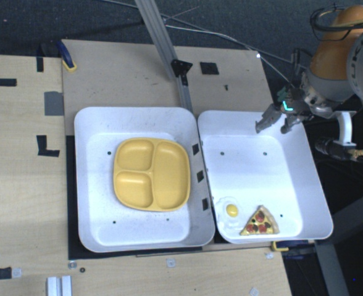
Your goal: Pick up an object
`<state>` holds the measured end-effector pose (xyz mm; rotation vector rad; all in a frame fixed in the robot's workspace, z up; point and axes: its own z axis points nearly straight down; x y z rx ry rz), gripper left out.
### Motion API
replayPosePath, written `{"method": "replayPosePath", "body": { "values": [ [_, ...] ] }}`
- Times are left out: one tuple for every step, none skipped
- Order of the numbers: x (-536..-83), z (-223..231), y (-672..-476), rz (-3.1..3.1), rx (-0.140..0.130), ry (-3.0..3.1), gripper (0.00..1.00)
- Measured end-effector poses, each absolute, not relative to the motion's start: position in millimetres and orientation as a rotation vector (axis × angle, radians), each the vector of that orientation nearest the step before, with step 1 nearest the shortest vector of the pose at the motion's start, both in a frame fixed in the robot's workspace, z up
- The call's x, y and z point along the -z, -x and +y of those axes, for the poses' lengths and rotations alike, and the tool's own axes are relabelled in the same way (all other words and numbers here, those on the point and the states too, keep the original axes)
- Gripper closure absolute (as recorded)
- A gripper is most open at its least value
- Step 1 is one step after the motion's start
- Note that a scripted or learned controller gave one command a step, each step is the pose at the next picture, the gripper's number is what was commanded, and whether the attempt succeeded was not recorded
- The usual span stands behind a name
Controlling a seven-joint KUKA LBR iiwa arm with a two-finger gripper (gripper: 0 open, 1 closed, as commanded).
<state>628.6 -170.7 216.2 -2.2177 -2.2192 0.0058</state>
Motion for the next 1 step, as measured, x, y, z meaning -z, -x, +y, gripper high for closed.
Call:
{"method": "replayPosePath", "body": {
  "values": [
    [-218.2, -170.7, -629.7, -2.222, -0.002, 2.219, 0.0]
  ]
}}
